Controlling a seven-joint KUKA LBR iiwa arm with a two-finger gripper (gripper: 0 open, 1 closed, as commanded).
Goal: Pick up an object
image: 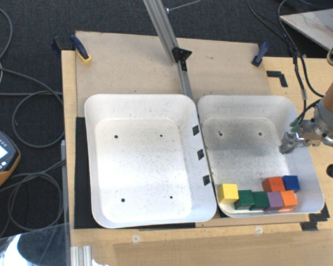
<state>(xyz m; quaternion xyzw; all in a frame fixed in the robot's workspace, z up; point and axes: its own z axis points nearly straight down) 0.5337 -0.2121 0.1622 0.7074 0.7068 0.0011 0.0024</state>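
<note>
Seven small blocks sit bunched in the near-right corner of the right bin (pixel 250 115), none of them held. Yellow block (pixel 228 192) is leftmost, just beside a dark green block (pixel 245 198); next to that a second green block (pixel 261 199), then a purple block (pixel 275 199) and an orange block (pixel 288 198) along the near wall. Behind those, a red-orange block (pixel 275 184) and a blue block (pixel 291 182), touching or nearly touching each other. The whole cluster is packed tight; exact contacts between the near row and the far row are hard to tell.

Gripper (pixel 287 144) hangs over the right bin's right side, farther back than the blocks and apart from them, nothing between its parts. Whether it is open or closed: cannot tell, too small and blurred. The grey arm (pixel 327 121) comes in from the right edge.

Left bin (pixel 139 107) lies side by side with the right one, rims touching along the middle, with three black tabs on that shared edge. Both rest on the tan worktop (pixel 127 65). A metal rail (pixel 161 21) slants from the far side down to the gap between the bins. Blue clamps (pixel 80 47) grip the worktop's far corners. Black cables (pixel 22 93) loop over the dark floor at left.
</note>
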